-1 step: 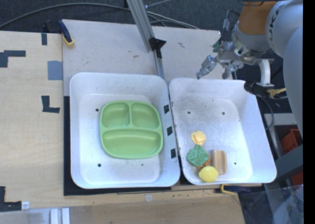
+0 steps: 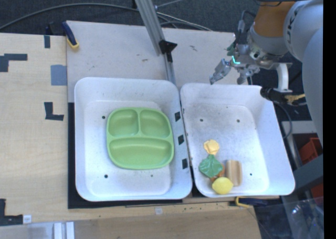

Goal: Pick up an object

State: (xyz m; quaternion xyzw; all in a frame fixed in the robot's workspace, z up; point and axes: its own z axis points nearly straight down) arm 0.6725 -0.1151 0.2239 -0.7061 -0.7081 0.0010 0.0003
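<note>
The hand (image 2: 231, 72) is hovering over the far rim of the right bin (image 2: 273, 143), just outside its back edge, with its two fingers (image 2: 219, 72) spread wide and nothing between them. The grey arm (image 2: 307, 33) with its orange band (image 2: 281, 1) is reaching in from the right above it.

Well apart from the hand, the objects to pick are sitting bunched in the near corner of the right bin: a small pale yellow piece (image 2: 211, 146), a green leafy piece (image 2: 210, 167) touching it, a tan block (image 2: 233, 172) just beside that, and a yellow lemon-like piece (image 2: 222, 185) at the front. They are looking like toy food, so probably light and fairly stiff; the lemon's round, smooth skin is likely slippery, and the leaf is thin and may flex. The tan block, with its flatter sides, is probably offering the surest hold, taken across its narrow width, though its neighbours are crowding it.

The bin floor is looking smooth, white and lightly speckled, so pieces may be sliding when nudged. The left bin (image 2: 84, 143) is holding a green divided plate (image 2: 139, 138). Both bins are resting on the tabletop (image 2: 115, 49), with a metal post (image 2: 149, 12) rising behind.
</note>
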